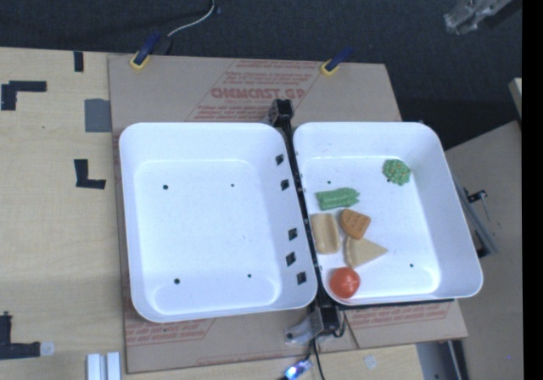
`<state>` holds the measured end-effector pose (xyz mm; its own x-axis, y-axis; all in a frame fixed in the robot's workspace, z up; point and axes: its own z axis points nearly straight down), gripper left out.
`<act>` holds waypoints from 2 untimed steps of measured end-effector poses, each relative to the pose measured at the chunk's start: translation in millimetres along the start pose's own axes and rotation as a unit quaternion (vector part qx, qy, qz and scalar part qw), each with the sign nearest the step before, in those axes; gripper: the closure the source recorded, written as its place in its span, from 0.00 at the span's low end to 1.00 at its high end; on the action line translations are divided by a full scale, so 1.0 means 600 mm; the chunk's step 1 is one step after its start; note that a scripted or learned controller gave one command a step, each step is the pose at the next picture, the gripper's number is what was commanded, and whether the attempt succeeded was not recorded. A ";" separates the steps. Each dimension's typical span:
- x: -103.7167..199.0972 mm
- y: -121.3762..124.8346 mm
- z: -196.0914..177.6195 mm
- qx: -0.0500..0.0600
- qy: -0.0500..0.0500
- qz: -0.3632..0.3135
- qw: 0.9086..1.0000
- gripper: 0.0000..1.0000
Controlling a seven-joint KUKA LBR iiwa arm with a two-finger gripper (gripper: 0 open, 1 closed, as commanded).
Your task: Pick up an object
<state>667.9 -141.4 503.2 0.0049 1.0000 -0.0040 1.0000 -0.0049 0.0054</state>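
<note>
Two shallow white bins sit side by side on a brown cardboard sheet (254,90) laid over the table (51,226). The left bin (204,302) takes up the middle of the frame; the right bin (424,145) lies toward the right. Five small things rest in the right bin: a green broccoli piece (396,171) in its upper right, apart from the rest; a green pod (338,198) near the middle; below it a tan bread piece (325,232) just beside an orange cracker (355,223); a pale wedge (366,251) under the cracker; and a red tomato (344,282) at the bin's lower left edge. The gripper (479,3) hangs blurred in the upper right corner of the frame, well apart from the bins, with nothing seen in it; whether it is released or clenched cannot be told.
</note>
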 end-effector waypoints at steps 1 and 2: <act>0.122 0.000 0.097 0.006 0.003 -0.006 1.000 1.00; 0.181 -0.006 0.340 0.012 0.003 -0.004 1.000 1.00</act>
<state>666.1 -33.5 298.8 -0.0033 1.0000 0.0016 0.9998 0.0033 -0.0179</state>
